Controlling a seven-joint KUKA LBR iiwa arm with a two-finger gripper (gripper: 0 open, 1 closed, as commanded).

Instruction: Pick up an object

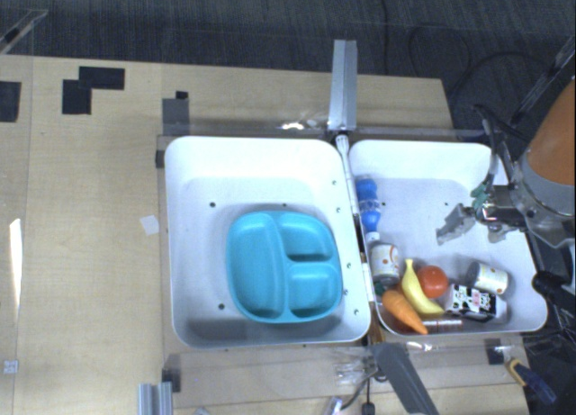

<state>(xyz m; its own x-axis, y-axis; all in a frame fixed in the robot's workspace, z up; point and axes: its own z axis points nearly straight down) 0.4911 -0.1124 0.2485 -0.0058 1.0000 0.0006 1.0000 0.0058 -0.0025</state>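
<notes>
Gripper (468,221) above right bin (423,166), fingers apart, nothing between them, banana (416,290), tomato (434,280), carrot (403,311), small can (384,260) clustered at bin's near edge, blue bottle (366,202) along divider, blue divided plate (283,266) in left bin (189,224).

Table (90,224): you see pale wood.
On it: two white bins, left bin (193,170) at 9 o'clock of right bin (432,166), touching.
</notes>
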